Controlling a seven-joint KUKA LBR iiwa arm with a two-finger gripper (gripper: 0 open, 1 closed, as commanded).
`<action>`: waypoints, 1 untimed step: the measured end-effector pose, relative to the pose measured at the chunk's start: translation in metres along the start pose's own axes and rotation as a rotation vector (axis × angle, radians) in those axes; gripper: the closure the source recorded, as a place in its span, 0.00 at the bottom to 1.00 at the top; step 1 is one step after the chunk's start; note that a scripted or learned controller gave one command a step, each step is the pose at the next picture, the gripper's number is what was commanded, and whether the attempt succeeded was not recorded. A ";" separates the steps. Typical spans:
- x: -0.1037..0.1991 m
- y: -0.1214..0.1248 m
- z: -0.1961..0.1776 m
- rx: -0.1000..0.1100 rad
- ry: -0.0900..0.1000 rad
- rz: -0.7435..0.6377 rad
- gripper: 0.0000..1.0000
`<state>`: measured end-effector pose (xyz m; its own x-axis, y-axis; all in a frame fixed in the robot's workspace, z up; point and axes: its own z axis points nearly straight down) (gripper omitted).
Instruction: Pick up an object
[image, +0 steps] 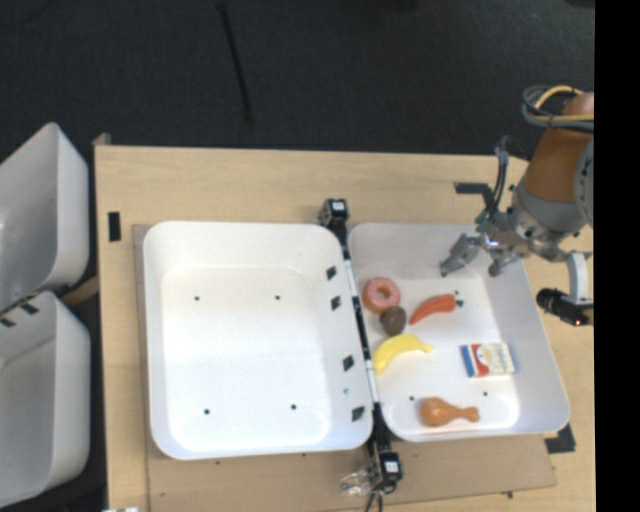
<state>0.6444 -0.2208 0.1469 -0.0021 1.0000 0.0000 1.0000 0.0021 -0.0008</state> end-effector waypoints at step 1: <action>0.049 -0.025 0.006 0.006 0.002 -0.002 0.00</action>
